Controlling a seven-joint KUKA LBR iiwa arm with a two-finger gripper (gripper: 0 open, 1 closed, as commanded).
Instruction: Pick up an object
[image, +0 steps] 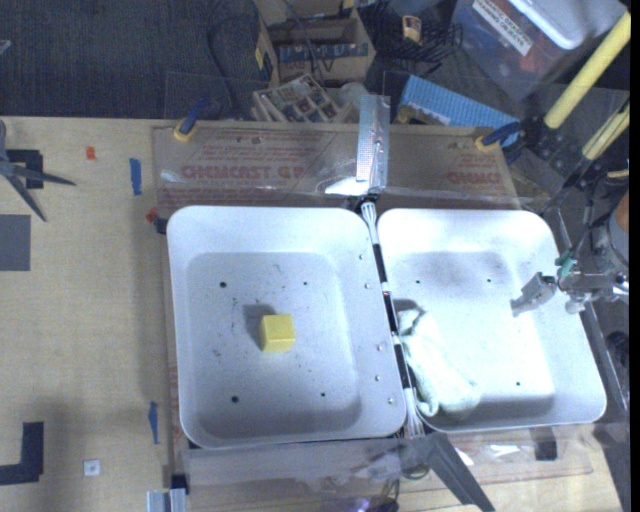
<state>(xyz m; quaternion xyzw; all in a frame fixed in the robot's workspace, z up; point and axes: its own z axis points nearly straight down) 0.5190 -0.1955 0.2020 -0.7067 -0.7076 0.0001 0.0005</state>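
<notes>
From my remote seat, nearest the camera lies the crumpled white cloth (432, 368), bunched against the left wall of the right shallow white plastic bin (580, 395), close to the divider between the two bins. I judge it a risky target: pale on pale, limp, and hugging the wall, so a descent there could catch the rim or pinch only a fold that slips free. A little farther back, in the left shallow white plastic bin (190, 250), sits the small yellow foam cube (278, 332), alone near the middle of the floor and well apart from every wall. It looks the easier grab, though I expect it might skid or tip if the closing is off-centre. Farther right, the pincer (532, 292) hangs over the right bin's right side, carrying nothing that I can see; whether it is released or clenched I cannot tell at this size. It is well apart from the cube, so a long reach across the divider would be needed. The wooden tabletop (80, 300) carries both bins.
</notes>
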